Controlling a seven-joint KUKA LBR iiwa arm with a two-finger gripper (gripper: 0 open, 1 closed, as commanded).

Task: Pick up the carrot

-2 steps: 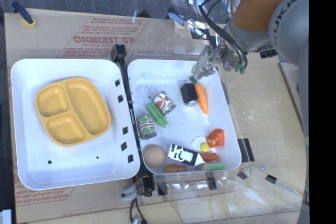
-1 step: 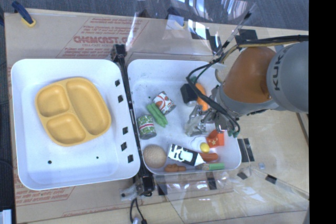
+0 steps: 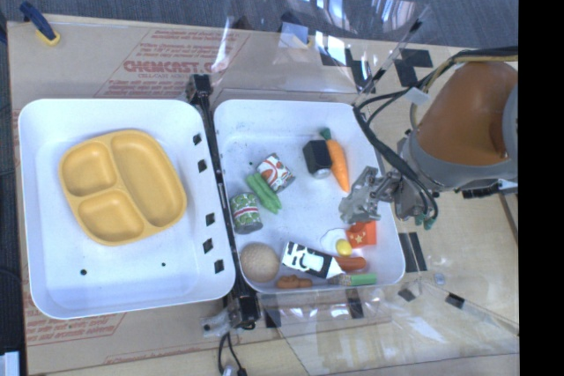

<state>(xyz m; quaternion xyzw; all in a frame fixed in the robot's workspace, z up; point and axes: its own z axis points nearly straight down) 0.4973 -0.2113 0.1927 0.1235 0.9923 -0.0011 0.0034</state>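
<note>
Nearest you, along the front wall of the right bin (image 3: 388,229), sit a tan ball (image 3: 258,261), a brown sausage-shaped piece (image 3: 293,282), a black-and-white box (image 3: 307,260) and a small heap of red, yellow and green play food (image 3: 354,253). Take the right bin as your landmark; everything that matters lies inside it.

Just behind that heap, close to the bin's right wall, you find the gripper (image 3: 358,205), reaching in from the right on the grey arm (image 3: 458,136) with its orange band. Its metal fingers blur together against the white floor, so you cannot tell how wide they stand, and you can see nothing held between them.

Toward the bin's middle lie a green can (image 3: 246,211), a green bean pod (image 3: 263,192) and a second small can (image 3: 278,172).

Farther back, in the bin's rear right part, you see the carrot (image 3: 337,158), flat on the floor, touching or just beside a black block (image 3: 316,158) on its left. Its long axis runs roughly front to back, green top toward the rear wall, tip pointing forward.

So the carrot lies near the claw, behind it and slightly left. You would likely need to carry the claw back and close across the carrot's width; the black block crowds that side.

Left of the bin, the other bin (image 3: 35,207) holds a yellow tray (image 3: 122,186).
</note>
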